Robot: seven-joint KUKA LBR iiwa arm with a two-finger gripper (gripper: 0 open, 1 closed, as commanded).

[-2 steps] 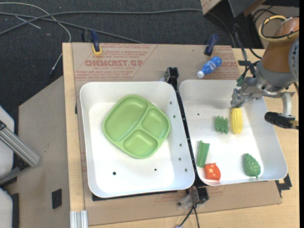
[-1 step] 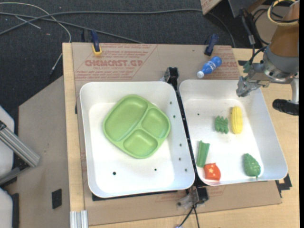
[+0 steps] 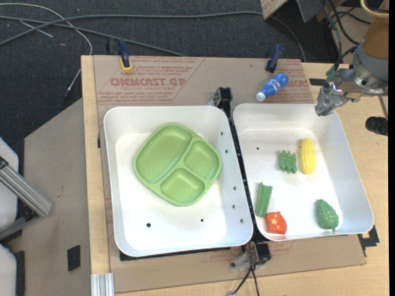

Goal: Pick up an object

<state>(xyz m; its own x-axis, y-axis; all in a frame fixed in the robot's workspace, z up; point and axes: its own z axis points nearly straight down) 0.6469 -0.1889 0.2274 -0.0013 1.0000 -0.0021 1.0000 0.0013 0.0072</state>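
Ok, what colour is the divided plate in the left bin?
Light green; the divided plate shows clearly in the camera view.

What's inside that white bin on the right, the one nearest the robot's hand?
The right bin holds a yellow corn cob, a small green leafy piece, a green stalk, a red pepper and a green bumpy vegetable. Whatever lies beneath them is covered.

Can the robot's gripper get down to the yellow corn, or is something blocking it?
Probably yes. The gripper hangs over the right bin's far rim, and the corn lies uncovered, apart from the small green piece beside it.
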